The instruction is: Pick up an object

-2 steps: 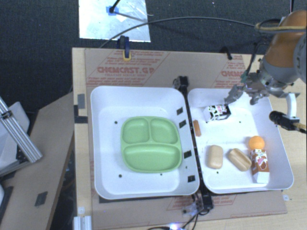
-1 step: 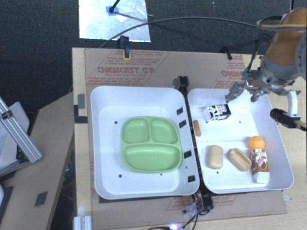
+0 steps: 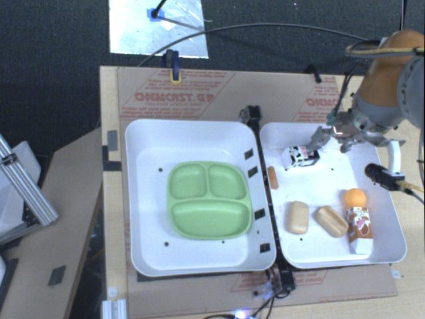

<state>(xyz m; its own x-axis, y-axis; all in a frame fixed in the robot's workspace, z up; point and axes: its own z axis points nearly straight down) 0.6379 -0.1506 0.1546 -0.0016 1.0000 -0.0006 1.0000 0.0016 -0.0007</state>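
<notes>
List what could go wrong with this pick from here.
1. The hand sits at the edge of the small black-and-white object, so it may nudge it away rather than grip it.
2. That object lies near the right bin's far wall, leaving little room.
3. The small orange stick nearby could get knocked.

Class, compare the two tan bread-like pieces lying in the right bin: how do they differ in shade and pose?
The left bread piece is paler and yellowish; the right bread piece is a deeper tan. The left one lies nearly upright in the view, while the right one lies on a slant. Both are rounded, similar in size, and rest side by side on the floor of the right bin.
</notes>
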